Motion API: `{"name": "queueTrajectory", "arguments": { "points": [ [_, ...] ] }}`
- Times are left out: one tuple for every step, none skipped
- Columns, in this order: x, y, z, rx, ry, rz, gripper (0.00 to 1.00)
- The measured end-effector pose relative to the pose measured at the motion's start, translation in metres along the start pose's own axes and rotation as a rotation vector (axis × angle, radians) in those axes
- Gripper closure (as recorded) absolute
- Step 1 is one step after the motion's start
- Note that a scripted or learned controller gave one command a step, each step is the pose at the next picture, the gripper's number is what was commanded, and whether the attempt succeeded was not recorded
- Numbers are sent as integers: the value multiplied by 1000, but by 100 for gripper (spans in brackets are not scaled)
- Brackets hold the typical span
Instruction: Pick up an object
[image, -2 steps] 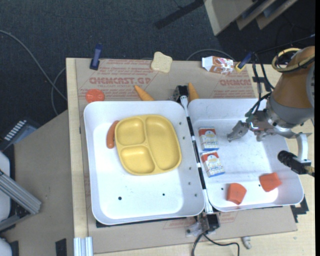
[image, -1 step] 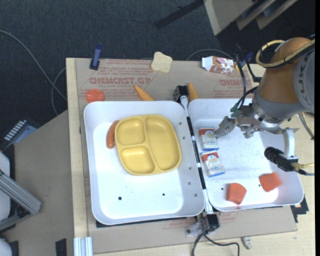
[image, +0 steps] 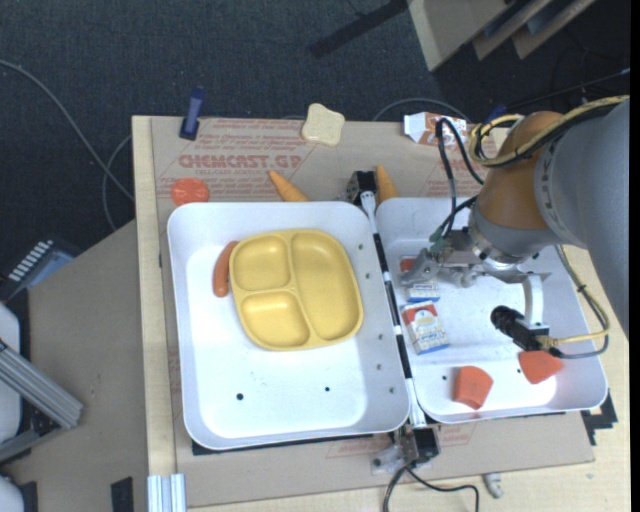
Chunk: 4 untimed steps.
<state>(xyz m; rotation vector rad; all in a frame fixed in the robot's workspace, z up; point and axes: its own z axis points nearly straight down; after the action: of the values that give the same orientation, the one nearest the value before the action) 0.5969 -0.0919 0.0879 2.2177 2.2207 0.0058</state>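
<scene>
My gripper (image: 428, 268) hangs low over the left part of the right bin (image: 570, 300), with the grey arm and its orange band reaching in from the right. A small red thing (image: 408, 265) lies right beside the gripper, partly covered by it. Just below lies a small white carton with red and blue print (image: 426, 326). An orange cup (image: 472, 386) lies on its side near the bin's front edge. Further right along that edge sits an orange-red wedge (image: 541, 367). Nothing shows between the fingers.
The left bin (image: 300, 400) holds a yellow divided plate (image: 296, 288) and a red sausage (image: 221, 270) at its left. Behind the bins on the board lie a bread slice (image: 322, 123), a carrot (image: 287, 186), an orange disc (image: 190, 190) and a blue piece (image: 192, 110).
</scene>
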Motion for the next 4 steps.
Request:
{"name": "queueTrajectory", "arguments": {
  "points": [
    [-2, -12, -1, -8, -1, 2, 0],
    [30, -4, -98, 1, -1, -1, 0],
    [-4, 10, 0, 0, -2, 1, 0],
    [-7, -3, -1, -7, -1, 2, 0]
  ]
}}
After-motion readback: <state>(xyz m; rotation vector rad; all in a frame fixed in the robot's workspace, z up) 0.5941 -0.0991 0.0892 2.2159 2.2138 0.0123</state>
